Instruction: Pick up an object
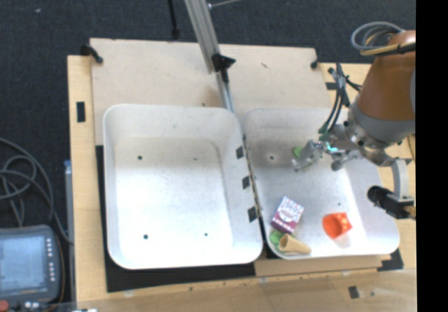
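On the wooden bench (80,164), two shallow white plastic bins are seen side by side. The left bin (126,129) is seen with a speckled floor and a few small dark dots on it.

In the right bin (280,129), three loose items are gathered near the front edge. A small purple and white printed carton (288,215) is seen tilted, close to the wall between the bins. Just in front of it, a tan cone-shaped piece (295,245) lies on its side, its wide end touching a small green object (278,239) in the front left corner. A small orange plastic cup-like object (337,224) lies apart from these, toward the right side of the bin.

The grey arm with the orange band (383,87) is recorded reaching in from the right, over the back half of the right bin. The two-finger gripper (306,157) is positioned low above the bin floor, well apart from the three items at the front. Something pale green is noted at the fingertips; whether it is a held object or part of the gripper cannot be told, nor can the finger opening.
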Robot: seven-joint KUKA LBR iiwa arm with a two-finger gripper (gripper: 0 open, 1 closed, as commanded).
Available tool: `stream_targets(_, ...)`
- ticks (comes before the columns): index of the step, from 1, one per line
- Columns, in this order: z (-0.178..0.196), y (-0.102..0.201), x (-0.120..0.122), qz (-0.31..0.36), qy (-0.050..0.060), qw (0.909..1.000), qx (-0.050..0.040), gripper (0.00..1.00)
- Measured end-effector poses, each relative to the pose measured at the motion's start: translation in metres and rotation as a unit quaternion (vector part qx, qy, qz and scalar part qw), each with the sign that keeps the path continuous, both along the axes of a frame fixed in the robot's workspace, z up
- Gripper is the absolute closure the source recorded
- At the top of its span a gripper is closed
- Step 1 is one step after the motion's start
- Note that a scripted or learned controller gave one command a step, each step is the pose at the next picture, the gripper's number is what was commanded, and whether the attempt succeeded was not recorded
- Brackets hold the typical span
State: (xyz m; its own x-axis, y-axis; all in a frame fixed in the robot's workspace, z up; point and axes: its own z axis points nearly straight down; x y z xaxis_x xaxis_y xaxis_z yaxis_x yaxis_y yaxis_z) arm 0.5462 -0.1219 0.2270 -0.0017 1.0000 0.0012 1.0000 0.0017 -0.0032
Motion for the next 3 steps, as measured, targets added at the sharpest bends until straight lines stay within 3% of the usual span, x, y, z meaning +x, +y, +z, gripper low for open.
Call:
stream_targets(1,0.002,0.0,0.001,-0.001,-0.003,1.0,-0.0005,0.0)
stream_targets(2,-0.05,-0.009,0.008,-0.002,0.0,1.0,-0.0014,0.0)
stream_targets(3,-0.1,-0.008,-0.003,-0.002,0.001,1.0,-0.0011,0.0)
